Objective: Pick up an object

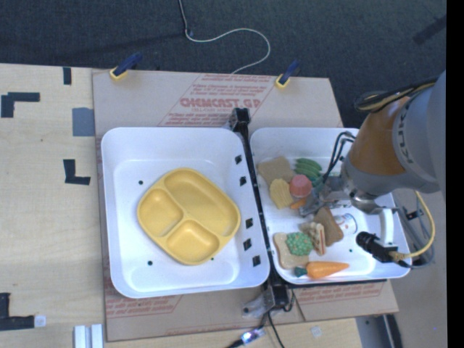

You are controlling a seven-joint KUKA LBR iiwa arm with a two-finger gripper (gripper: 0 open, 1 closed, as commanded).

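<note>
The right bin (362,138) holds several toy foods. A brown bread slice (273,168), a yellow piece (280,193), a pink-red piece (301,185) and a green vegetable (308,167) lie at its back left. A green broccoli piece (297,243) rests on a tan slice at the front. An orange carrot (327,269) lies by the front wall. A brown cookie-like piece (328,228) sits mid-bin. My gripper (316,203) is low in the bin's middle, between the pink-red piece and the brown piece. The arm's body covers the bin's right part.
The left bin (119,147) holds a yellow divided plate (188,214). A black divider with clips (250,194) runs between the bins. Both bins stand on a cardboard sheet (217,100). A thin cable (232,35) loops behind it.
</note>
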